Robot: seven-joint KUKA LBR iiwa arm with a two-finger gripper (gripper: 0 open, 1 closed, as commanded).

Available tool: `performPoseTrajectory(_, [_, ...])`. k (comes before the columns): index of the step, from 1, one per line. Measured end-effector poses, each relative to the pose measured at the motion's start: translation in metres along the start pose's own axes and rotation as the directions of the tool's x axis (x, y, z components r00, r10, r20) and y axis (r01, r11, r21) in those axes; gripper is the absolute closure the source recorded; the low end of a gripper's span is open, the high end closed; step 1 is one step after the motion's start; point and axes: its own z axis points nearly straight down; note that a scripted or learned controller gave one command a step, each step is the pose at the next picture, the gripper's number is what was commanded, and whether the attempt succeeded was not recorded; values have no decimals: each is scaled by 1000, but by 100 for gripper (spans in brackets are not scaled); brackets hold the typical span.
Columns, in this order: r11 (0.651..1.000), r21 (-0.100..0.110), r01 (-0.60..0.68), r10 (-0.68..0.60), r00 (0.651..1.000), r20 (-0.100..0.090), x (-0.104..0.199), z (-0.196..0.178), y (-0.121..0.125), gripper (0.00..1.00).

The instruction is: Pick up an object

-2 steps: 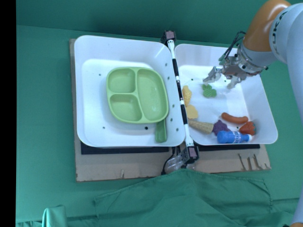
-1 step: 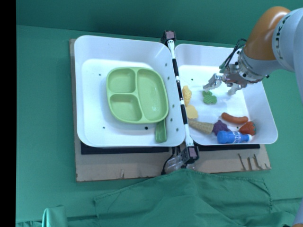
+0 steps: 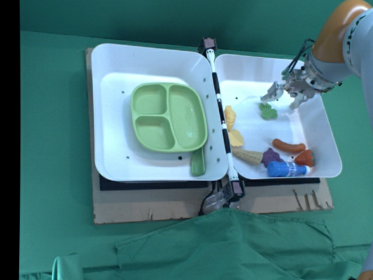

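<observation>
A green divided plate lies in the left bin; green cloth below.

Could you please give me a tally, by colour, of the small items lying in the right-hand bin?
Green: 1, a leafy piece
Yellow: 2, a corn-like piece and a wedge
Tan: 1, a cone
Orange-red: 2, a sausage and a small piece
Purple: 1
Blue: 1, a bottle
Total: 8

The bench is covered by a green cloth, a sheet of brown cardboard is laid under the bins, and crumpled green fabric is heaped in front.
</observation>
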Motion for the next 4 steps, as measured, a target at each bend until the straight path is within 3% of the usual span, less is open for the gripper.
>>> performPoseTrajectory(1, [1000, -11, -2, 2, 1000, 4, 0, -15, 2, 100])
performPoseTrajectory(2, [1000, -9, -2, 2, 1000, 4, 0, -14, 1, 0])
performPoseTrajectory(3, [1000, 16, 2, -2, 1000, -5, 36, -59, -57, 0])
performPoseTrajectory(4, [1000, 21, 5, -5, 1000, -5, 91, -7, -68, 0])
